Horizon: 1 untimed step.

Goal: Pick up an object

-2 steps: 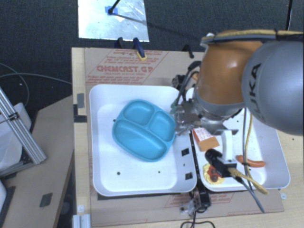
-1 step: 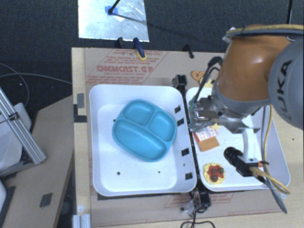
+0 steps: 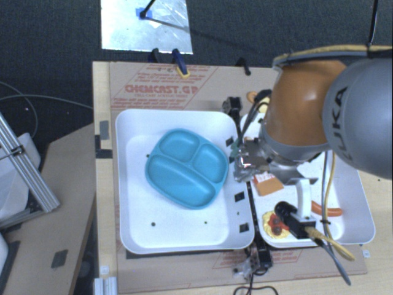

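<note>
From my remote station I log the surroundings. Floor: dark blue-grey carpet point(image 3: 49, 35) across the top and left. Surface: pale brown cardboard sheet with red printed lettering point(image 3: 161, 86) beneath the bins. Left: light wooden tabletop point(image 3: 67, 189), carrying a slanted silver aluminium extrusion frame point(image 3: 24, 171). Top: shiny rectangular silver foil sheet point(image 3: 147, 17) lying on the carpet, with thin black cables point(image 3: 37, 106) trailing nearby. Light: even, with glare on the foil.
</note>
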{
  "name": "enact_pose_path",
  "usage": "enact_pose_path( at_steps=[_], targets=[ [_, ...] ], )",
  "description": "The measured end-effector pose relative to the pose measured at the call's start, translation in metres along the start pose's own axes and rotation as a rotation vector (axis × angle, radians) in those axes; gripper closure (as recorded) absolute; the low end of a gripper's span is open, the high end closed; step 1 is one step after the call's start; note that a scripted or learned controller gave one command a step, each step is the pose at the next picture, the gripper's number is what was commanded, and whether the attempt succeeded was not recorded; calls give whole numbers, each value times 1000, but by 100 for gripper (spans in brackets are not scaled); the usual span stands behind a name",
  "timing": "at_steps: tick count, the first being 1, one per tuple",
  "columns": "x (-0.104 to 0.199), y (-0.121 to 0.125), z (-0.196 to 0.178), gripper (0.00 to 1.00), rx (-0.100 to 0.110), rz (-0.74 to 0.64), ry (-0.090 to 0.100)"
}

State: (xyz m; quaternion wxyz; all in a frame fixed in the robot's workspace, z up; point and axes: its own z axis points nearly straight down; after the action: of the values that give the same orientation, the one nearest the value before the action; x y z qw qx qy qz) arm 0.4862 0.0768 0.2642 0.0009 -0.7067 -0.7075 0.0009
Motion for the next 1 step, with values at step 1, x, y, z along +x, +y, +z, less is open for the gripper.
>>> enact_pose_path(
  at_steps=[1],
  targets=[
    [2,1,-11,100,-4,-2,1]
  ],
)
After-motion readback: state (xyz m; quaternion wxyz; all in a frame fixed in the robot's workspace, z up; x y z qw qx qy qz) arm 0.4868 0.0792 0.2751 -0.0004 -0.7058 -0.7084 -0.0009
